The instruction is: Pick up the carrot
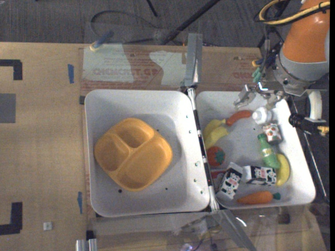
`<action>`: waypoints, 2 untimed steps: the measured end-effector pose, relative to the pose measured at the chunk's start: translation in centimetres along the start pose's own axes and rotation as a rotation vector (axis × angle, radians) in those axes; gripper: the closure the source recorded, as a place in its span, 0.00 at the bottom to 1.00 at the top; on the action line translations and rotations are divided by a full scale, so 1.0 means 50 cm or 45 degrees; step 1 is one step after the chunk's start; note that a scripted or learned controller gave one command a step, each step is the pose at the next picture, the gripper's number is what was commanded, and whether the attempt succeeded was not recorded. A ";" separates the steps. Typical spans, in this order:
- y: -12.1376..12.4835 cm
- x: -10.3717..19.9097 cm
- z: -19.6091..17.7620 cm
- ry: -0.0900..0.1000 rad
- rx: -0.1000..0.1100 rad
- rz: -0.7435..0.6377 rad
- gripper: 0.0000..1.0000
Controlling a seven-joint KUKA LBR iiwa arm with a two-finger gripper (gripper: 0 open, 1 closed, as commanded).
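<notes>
We look down on a pale wooden bench (42,156) with blue tape marks, set against a dark grey floor at the top of the frame, where thin black tripod legs cross. Two shallow white bins sit side by side on it. The left white bin (104,106) holds a yellow-orange plastic divided plate (133,153) near its middle. The right white bin (301,190) is crowded: the orange toy carrot with a green tip (256,197) lies on its side along the bin's lower edge, just below two small black-and-white cow-print cartons (246,177). A yellow banana (283,170) and a green bottle (267,151) lie to the right above the carrot, a red strawberry-like toy (215,155) and a yellow curved piece (215,132) to the left. In the upper right of the frame the grey arm with its orange band (309,33) hangs over the bin's far corner, its two-finger gripper (256,94) spread apart and grasping nothing, well apart from the carrot, just above an orange-red sausage-shaped toy (238,117).
</notes>
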State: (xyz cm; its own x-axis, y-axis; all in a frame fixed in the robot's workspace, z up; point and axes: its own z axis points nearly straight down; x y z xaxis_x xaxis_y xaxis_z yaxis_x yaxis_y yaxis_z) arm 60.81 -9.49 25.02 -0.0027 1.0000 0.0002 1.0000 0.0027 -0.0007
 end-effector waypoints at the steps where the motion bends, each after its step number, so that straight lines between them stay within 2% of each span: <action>1: 0.054 0.004 0.308 0.000 -0.005 0.191 0.00; 2: 0.055 0.002 0.288 0.000 -0.007 0.194 1.00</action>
State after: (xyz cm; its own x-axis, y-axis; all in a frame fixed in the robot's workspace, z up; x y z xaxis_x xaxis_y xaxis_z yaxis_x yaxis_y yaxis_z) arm 63.57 -9.37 10.63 0.1489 0.9889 0.0009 0.9888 -0.1489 0.0050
